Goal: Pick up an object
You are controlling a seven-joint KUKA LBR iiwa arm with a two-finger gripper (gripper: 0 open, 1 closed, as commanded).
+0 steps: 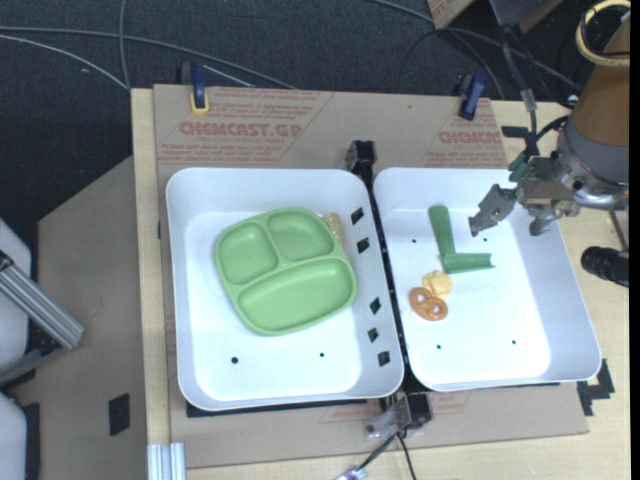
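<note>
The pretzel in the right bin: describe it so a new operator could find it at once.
Look in the right bin, the one nearest the arm. Left of its centre lies a green L-shaped piece; just below that sits a small yellow lump, and the pretzel touches its lower edge. It is the only orange-brown, looped thing with holes there.

Fixed overhead camera, tilted down on the bench.
It looks from above at moderate distance; both white bins [190, 298] sit mid-frame, dark floor fills the top, the arm [600, 118] enters at the right edge.
</note>
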